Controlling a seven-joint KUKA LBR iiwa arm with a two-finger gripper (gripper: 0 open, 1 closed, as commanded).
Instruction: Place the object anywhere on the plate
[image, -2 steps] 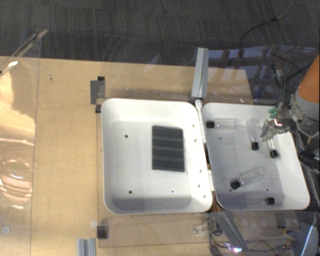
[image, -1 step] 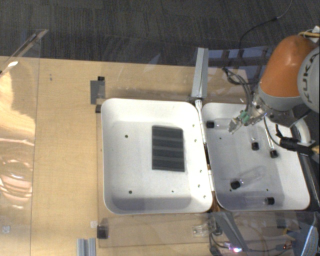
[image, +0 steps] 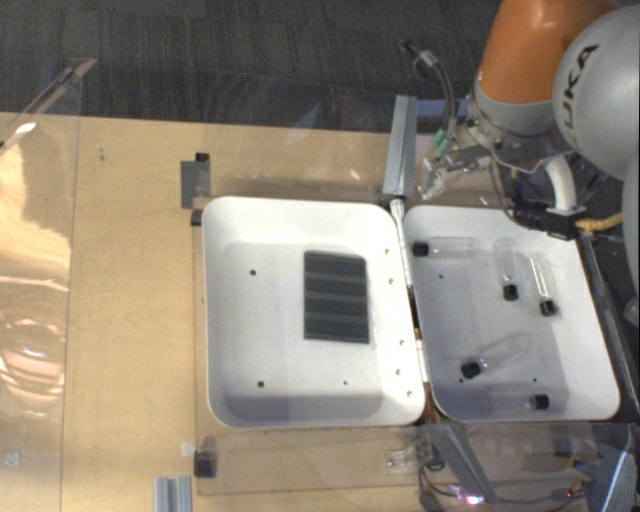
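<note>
A dark grey ribbed plate (image: 336, 296) lies flat in the middle of the left bin (image: 230, 380). Several clear tubes with black caps lie scattered in the right bin (image: 590, 390). One tube (image: 448, 246) is at the far left, one (image: 507, 272) near the middle, and a fatter one (image: 496, 354) toward the front. My gripper (image: 447, 168) hangs above the far left corner of the right bin, just past its rim. It is well apart from the plate and above the tubes. Nothing visible hangs from it.
A grey metal post (image: 400, 145) stands at the back between the two bins. The orange-banded arm (image: 530, 55) fills the top right, with cables (image: 545, 210) trailing over the right bin's far edge. Black brackets (image: 197, 180) sit on the wooden bench by the left bin.
</note>
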